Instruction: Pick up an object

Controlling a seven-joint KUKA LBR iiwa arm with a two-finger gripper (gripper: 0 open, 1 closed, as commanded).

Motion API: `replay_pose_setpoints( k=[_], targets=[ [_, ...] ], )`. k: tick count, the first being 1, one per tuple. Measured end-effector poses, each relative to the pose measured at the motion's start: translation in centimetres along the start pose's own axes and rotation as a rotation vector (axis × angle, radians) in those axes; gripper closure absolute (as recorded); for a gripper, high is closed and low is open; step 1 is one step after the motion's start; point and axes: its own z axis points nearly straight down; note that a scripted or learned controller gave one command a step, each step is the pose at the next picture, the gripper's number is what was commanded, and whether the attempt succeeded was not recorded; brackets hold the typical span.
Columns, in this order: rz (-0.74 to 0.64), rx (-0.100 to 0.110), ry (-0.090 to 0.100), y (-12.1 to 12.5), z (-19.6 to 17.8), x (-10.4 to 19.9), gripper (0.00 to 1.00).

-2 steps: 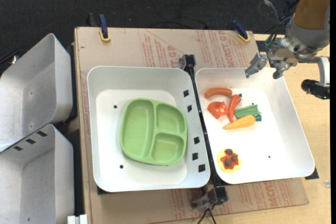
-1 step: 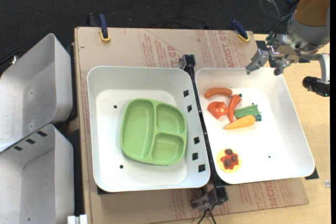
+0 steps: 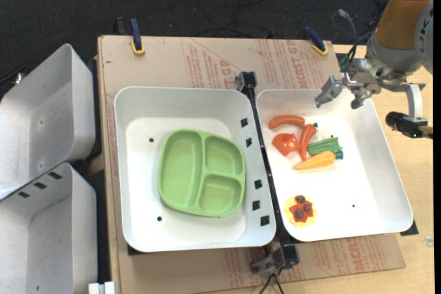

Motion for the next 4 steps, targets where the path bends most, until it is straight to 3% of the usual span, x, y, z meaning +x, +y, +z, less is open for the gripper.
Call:
replay_pose_setpoints(
  k=[2, 3, 4],
  targets=[
    [-0.001, -0.001, 0.0, -0.1, 11.1, -0.6, 0.0],
    [-0.002, -0.007, -0.001, 0.0, 9.7, -0.6, 1.0],
    [0.001, -0.008, -0.002, -0.4, 3.8, -1.3, 1.0]
  ],
)
